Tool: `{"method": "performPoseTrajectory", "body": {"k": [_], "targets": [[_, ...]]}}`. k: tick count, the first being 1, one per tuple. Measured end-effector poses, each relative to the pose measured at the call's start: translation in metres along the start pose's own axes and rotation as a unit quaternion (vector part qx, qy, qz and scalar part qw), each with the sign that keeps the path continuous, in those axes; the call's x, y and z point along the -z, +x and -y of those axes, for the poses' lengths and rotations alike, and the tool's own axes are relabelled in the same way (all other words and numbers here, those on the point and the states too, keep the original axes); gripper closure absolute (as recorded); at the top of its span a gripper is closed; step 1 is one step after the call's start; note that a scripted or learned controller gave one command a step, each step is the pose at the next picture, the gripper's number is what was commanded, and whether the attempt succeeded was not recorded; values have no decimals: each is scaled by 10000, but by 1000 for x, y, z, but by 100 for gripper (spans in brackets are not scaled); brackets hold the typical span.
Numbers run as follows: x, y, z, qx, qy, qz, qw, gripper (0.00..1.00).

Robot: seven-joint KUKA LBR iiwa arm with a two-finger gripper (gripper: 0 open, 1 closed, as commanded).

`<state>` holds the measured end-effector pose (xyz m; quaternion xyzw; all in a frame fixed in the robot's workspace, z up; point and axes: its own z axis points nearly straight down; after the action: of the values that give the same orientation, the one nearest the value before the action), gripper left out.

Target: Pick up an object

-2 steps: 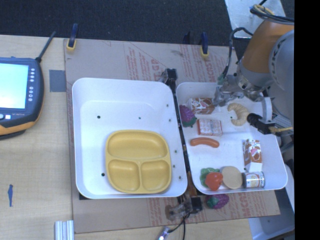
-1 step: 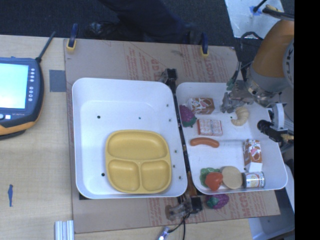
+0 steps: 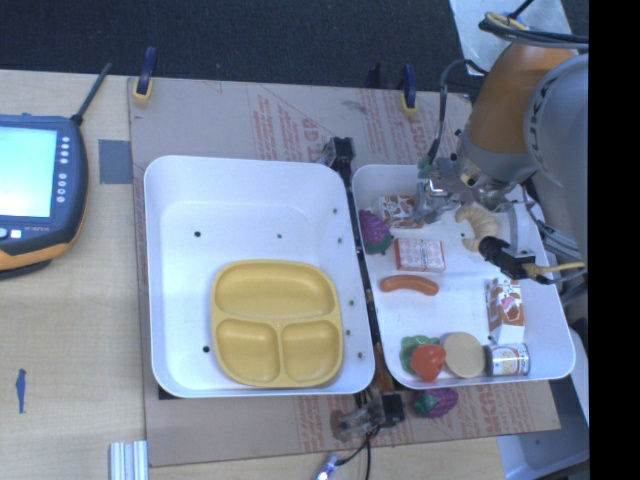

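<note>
We are looking down on a wooden surface (image 3: 70, 348) carrying a brown board with two white bins side by side. The left bin (image 3: 250, 193) is holding a yellow divided plate (image 3: 277, 321), lying flat near its front. The right bin (image 3: 545, 353) is keeping the small items together within the arm's reach: a sausage (image 3: 409, 285), a snack packet (image 3: 420, 256), purple grapes (image 3: 374, 231), a croissant (image 3: 478, 224), a can (image 3: 509, 360) and a tomato (image 3: 427, 361). The tool (image 3: 432, 200) is hanging low over the bin's far end, just beside a printed wrapper (image 3: 396, 208) — likely lining up a pick there. We cannot tell whether it is released or clenched, and nothing is visibly lifted yet.
</note>
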<state>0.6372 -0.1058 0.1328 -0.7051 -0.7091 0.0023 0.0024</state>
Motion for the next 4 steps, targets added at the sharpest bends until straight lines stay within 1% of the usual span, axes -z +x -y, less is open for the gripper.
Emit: {"method": "performPoseTrajectory", "body": {"k": [1,2,3,4], "targets": [[47,-23,91,-9,-11,5,10000,100],[47,-23,92,-8,-11,2,10000,0],[-32,-1,90,-5,-57,12,10000,0],[-41,4,23,-13,-16,-3,10000,0]]}}
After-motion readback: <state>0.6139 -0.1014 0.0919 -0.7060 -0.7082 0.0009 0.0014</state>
